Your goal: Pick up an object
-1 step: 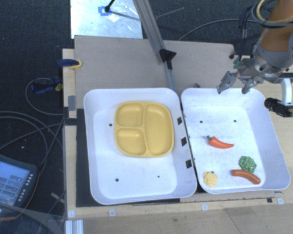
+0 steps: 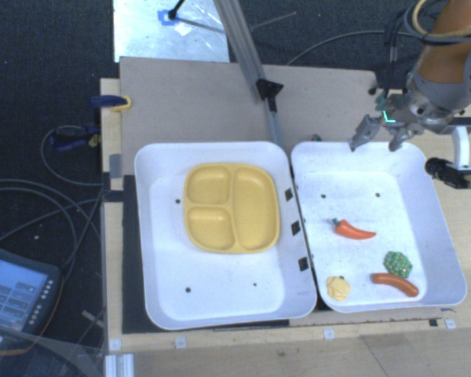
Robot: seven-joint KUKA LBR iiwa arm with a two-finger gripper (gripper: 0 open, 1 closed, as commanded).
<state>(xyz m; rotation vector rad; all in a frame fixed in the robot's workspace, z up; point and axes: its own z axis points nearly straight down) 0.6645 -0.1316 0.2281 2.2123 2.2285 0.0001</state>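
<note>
Gripper (image 2: 374, 137) hovers with fingers spread, grasping nothing, over the right bin's (image 2: 436, 203) far rim; the orange chili (image 2: 353, 229) lies mid-bin, probably light, smooth, rigid plastic, best pinched across its thick middle.

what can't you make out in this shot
- Arm: cut off by the camera view's top and right edges.
- Yellow item in the right bin: too small to identify.
- Green item: too small and blurred to identify.
- Handheld screen: text too small, cut off by the left edge.

Open claw (image 2: 381, 138) above right bin (image 2: 436, 234)
</note>
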